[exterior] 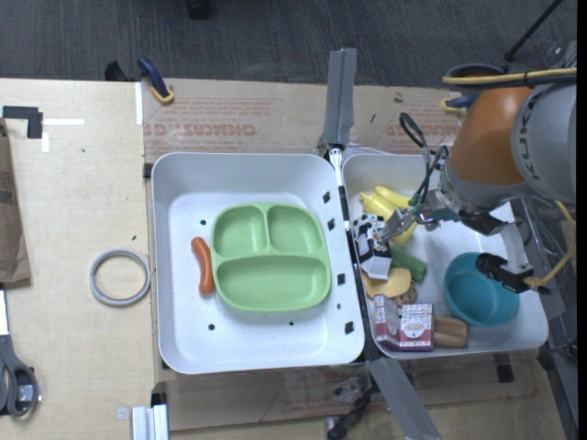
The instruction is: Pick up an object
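My gripper [402,226] hangs low in the left half of the right bin [527,337], the grey arm with its orange band reaching in from the right. Right around it lie a yellow banana-like toy [384,199], a black-and-white toy [369,237], a dark green piece [410,266] and a tan piece [395,285]. A teal bowl [480,290] sits to the right of them. At the bin's front lie a red-and-white carton [404,324] and a brown roll [450,333]. I see nothing lifted off the bin floor.
The left bin [174,319] holds a green divided plate [271,257] and an orange sausage-shaped toy [203,266] beside it. On the bench to the left lie a grey tape ring [120,276], scissors [15,388] and a brown bag [11,218]. A blue clamp [157,79] sits at the back.
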You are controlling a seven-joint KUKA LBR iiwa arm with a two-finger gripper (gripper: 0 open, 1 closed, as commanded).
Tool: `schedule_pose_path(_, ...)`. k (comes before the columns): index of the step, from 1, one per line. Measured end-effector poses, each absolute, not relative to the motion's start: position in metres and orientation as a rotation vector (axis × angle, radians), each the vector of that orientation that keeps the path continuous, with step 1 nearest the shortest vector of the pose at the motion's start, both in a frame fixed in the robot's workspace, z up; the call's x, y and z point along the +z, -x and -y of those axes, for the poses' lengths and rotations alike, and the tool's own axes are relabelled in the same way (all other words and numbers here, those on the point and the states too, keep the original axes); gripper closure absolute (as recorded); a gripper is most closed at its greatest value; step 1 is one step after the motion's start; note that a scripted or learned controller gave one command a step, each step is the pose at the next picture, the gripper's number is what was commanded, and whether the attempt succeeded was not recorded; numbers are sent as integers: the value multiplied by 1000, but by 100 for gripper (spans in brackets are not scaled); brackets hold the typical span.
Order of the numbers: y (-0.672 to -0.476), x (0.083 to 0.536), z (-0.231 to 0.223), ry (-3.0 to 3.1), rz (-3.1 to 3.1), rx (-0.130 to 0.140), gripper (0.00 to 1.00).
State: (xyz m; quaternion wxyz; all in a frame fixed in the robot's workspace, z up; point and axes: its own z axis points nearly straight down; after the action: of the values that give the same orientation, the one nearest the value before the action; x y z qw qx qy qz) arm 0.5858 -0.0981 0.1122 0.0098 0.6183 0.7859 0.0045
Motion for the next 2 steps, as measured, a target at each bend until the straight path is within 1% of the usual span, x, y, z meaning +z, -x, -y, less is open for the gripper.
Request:
schedule_pose_path(1,-649,91,117,-2093,-2345,-5,0)
schedule_pose_path(2,-647,99,117,-2093,-2353,-15,100)
